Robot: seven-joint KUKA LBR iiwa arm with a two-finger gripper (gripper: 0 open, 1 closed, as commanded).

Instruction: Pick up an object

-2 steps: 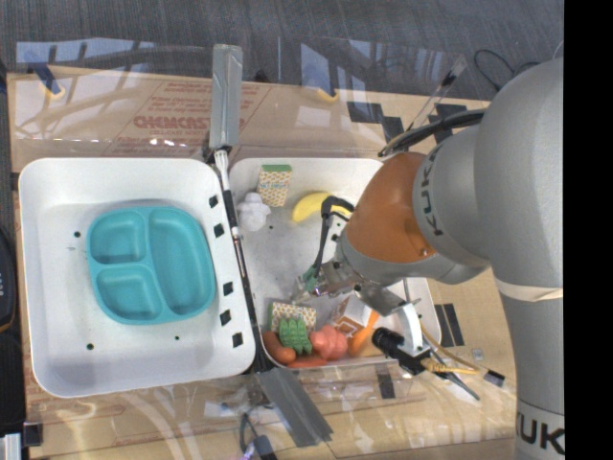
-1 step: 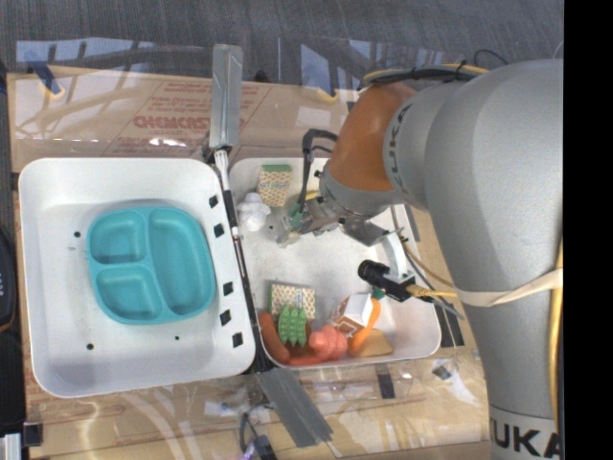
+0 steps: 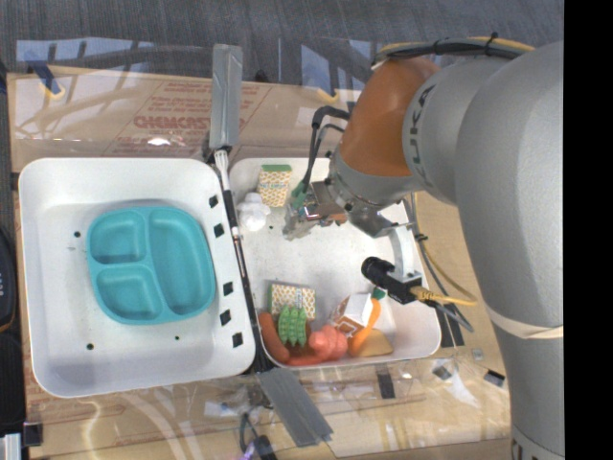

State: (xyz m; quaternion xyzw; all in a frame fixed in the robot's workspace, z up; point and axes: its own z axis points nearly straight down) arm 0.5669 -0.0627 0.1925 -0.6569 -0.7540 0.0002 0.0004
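With the pincer (image 3: 305,211) low at 12 o'clock in the right bin (image 3: 421,348), grip state unclear to me, I'd risk closing on nothing beside the cup (image 3: 275,183).

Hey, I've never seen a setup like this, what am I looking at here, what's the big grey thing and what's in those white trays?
One camera looks down at a slant on a bench. The big grey shape with an orange band is a robot arm reaching in from the right. Its gripper hangs over the right bin; I see nothing between its fingers. That bin holds toy food bunched at the near edge: a carrot, a green vegetable, a pink piece, plus a small cup at the far corner. The left bin holds a teal divided plate.
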